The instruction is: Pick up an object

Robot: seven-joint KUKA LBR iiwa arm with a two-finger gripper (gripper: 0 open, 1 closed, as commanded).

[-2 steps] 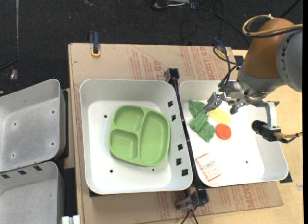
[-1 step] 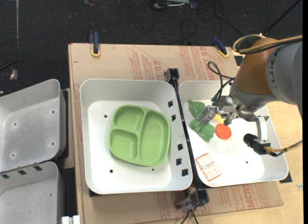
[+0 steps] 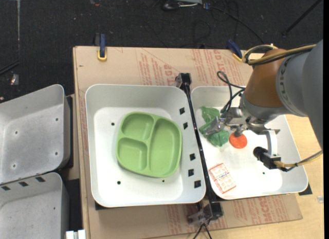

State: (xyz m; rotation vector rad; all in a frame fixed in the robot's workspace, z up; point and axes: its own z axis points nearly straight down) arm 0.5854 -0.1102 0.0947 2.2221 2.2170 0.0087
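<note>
In the right-hand bin [image 3: 288,181] the arm [image 3: 288,81] comes in from the right edge and hangs low over the far half, with the gripper [image 3: 222,125] down right next to a crumpled green thing [image 3: 215,130] (looks like soft plastic or cloth, hard to say which). Honestly I cannot tell whether the jaws are apart or together from this angle, the wrist and cables cover too much, and I can't see the green thing actually pinched between anything. Just beside it, toward the right, sits a small orange-red round object [image 3: 238,140], touching or nearly touching the green one. Nearer the front of the same bin there's a little white card with red print [image 3: 222,177], lying flat and tilted, well apart from the other two. A black bit of the arm's hardware [image 3: 264,157] hangs over the bin floor to the right of that. The left bin [image 3: 103,104] holds a light green divided plate [image 3: 149,144] with three compartments, sitting flat around the middle.
</note>
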